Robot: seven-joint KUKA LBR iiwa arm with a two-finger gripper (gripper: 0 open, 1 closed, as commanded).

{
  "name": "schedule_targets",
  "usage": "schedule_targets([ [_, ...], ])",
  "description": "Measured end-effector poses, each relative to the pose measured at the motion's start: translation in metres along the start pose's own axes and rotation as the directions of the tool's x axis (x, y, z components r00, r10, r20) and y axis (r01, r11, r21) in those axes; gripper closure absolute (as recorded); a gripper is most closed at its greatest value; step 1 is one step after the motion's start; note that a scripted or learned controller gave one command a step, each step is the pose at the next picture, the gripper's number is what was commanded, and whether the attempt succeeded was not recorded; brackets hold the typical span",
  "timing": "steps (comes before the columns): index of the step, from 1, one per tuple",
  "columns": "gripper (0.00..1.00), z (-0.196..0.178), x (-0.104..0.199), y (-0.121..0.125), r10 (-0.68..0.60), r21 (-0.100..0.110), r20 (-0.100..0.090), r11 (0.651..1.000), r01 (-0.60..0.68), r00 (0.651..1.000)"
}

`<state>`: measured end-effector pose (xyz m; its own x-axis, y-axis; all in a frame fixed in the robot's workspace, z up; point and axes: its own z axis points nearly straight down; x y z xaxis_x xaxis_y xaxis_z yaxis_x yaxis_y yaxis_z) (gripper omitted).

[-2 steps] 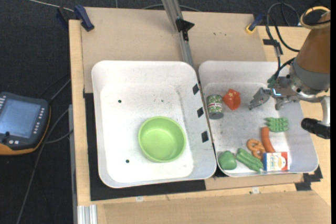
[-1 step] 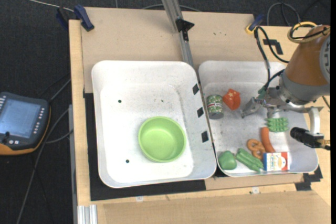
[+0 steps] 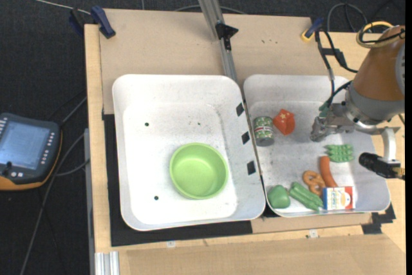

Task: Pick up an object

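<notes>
No pick yet: tool (image 3: 320, 129) hangs low in the right bin (image 3: 360, 84), finger state can't tell, nothing visibly held; nearest candidates, red toy (image 3: 284, 121) and green leafy piece (image 3: 339, 152), sit on the bin floor at centre-right of frame.

My arm (image 3: 380, 77) w/ a wide orange band, rounded, glossy. Below it a grey wrist ring, lighter grey rim underneath. Metal grey block at the end (image 3: 328, 122), small, boxy, dull finish. Black cables (image 3: 331, 58) loop along my left side; one yellowish cable arcs over the top. White bracket w/ black piece near wrist.
</notes>
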<state>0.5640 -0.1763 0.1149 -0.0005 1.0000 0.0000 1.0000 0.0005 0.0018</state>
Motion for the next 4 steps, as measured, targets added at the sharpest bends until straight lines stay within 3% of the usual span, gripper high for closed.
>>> schedule_targets([
  [3, 1.00, -0.141, 0.007, -0.005, 0.000, -0.004, 0.001, 1.000, 0.000, 1.000],
  [4, 1.00, -0.128, 0.062, 0.010, -0.005, 0.002, -0.001, 1.000, 0.005, 1.000],
])
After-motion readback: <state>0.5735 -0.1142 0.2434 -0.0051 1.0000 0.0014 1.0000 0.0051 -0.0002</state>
